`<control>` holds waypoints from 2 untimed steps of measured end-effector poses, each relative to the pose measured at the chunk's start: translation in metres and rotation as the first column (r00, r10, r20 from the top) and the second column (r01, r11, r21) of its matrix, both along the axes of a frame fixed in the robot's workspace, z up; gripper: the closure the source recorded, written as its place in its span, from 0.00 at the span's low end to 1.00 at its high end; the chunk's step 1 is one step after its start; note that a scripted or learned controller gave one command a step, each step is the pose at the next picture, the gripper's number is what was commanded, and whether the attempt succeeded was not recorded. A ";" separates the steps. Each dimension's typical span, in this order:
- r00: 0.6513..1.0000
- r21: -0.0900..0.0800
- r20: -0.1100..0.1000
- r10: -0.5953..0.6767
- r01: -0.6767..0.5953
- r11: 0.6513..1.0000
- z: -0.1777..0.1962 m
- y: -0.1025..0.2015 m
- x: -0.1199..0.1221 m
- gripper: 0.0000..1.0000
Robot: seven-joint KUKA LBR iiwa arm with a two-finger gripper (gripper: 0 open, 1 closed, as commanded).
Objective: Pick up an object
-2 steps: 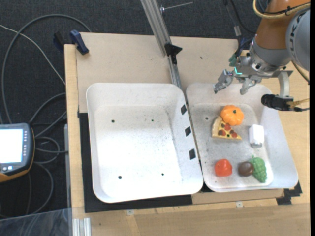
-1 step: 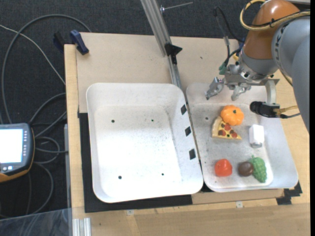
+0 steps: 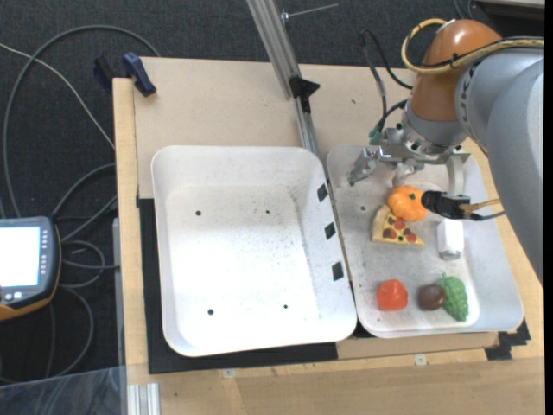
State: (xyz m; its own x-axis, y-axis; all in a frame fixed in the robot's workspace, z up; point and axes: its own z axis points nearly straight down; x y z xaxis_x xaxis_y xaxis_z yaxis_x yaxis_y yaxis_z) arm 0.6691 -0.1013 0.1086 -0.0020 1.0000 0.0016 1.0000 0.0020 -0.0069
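Camera view: we see the gripper [image 3: 380, 178] over the far end of the right bin [image 3: 488, 262], fingers looking spread with nothing between them. The closest candidate is the orange toy [image 3: 406, 203], just on the near side of the fingers and touching the top of the pizza slice [image 3: 397, 230]. We judge it a light, hollow plastic play-food piece: stiff, smooth and rounded, so it is likely to roll or squirt out of a pinch taken off-centre. The best hold looks like across its widest middle, coming straight down. We can't make out a stem well enough to plan on it. The pizza slice lies flat and thin, so it is hard to get under. A white cylinder [image 3: 449, 239] lies just to its right. The tomato [image 3: 391, 295], brown ball [image 3: 431, 296] and broccoli [image 3: 455, 298] sit along the near edge, well apart from the gripper. The left bin [image 3: 233, 249] has nothing to grab. Nothing is lifted yet, and the orange toy seems the easiest pick.
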 end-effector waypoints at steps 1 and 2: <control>1.000 -0.001 0.002 0.000 0.000 1.000 -0.017 0.001 0.000 0.00; 1.000 -0.001 0.007 0.001 -0.001 1.000 -0.004 0.001 0.001 1.00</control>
State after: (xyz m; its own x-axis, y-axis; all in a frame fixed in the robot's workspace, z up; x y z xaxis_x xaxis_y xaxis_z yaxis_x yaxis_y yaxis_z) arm 0.6705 -0.1001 0.1050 -0.0031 1.0000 0.0004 1.0000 0.0031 -0.0001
